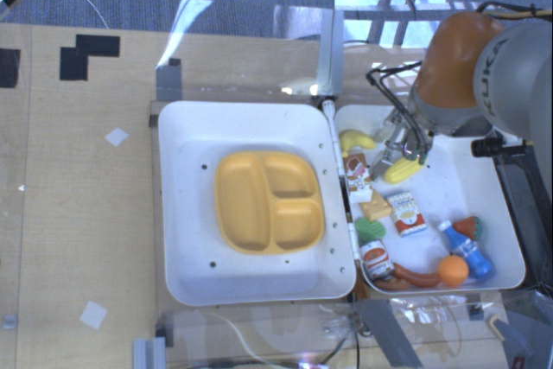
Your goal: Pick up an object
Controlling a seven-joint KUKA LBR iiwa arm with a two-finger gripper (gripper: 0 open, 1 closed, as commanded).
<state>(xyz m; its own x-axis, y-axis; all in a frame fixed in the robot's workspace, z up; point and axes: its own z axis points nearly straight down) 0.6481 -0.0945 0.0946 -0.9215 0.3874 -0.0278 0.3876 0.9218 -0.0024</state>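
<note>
The right bin (501, 212) holds several toy foods. My gripper (403, 153) hangs low over the bin's upper middle, right above a yellow corn-like piece (401, 172) and touching or nearly touching its top. A yellow banana (353, 139) lies just left of it, with a red-and-white carton (356, 172) below that. A tan wedge (375, 207), a green piece (371, 230) and a small white-and-red box (407, 214) sit in the middle of the bin.
A blue bottle (465, 250), an orange (453, 270), a red strawberry (468, 226), a sausage (416, 276) and a can (374, 256) crowd the bin's near side. The left bin (186, 272) holds a yellow divided tray (268, 201). The arm enters from the upper right.
</note>
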